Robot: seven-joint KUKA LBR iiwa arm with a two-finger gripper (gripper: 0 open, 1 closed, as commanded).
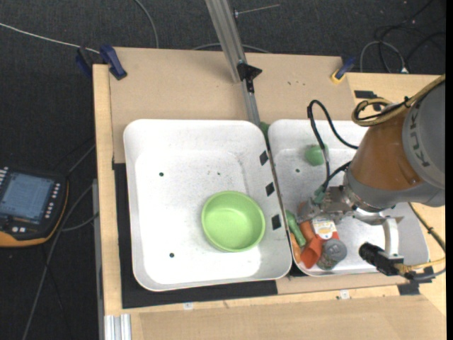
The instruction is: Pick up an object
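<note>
Claw [320, 222] hovers over clutter [316, 250] against right bin's [417, 250] front edge.

One fixed overhead camera looks slantwise down on both bins [141, 190].

A green bowl [233, 221] is sitting at the lower right of the left bin [152, 147]. In the right bin [290, 137], the arm [396, 154] is reaching in from the right, its hand [320, 214] hanging over an orange-and-grey clutter [318, 250] at the lower left. A green ball [313, 154] is lying higher up.
</note>
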